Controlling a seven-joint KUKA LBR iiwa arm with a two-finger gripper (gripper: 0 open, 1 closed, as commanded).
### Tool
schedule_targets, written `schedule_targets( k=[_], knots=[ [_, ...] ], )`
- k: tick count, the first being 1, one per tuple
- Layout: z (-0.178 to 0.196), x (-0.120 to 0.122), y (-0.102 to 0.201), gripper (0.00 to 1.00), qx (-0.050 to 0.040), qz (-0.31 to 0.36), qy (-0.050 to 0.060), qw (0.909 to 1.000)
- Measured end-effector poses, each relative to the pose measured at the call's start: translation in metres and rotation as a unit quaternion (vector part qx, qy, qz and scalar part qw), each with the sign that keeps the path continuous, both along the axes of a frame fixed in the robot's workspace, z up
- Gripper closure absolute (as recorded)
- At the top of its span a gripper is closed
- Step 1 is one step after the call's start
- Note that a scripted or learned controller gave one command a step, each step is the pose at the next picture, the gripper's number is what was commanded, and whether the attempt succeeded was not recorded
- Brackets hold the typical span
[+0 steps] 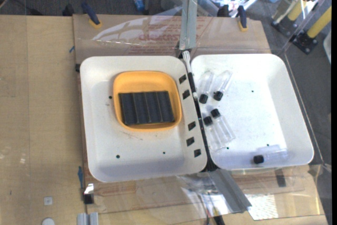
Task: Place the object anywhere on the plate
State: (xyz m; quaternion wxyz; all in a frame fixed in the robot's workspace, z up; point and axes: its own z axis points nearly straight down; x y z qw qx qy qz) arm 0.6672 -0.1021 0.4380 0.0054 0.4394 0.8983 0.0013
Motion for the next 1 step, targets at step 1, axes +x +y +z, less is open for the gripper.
schedule_targets(
  k=[1],
  knots=[
    [0.0,-0.0115,-0.0843,1.0,-0.002,0.124,0.0,0.9923]
  ],
)
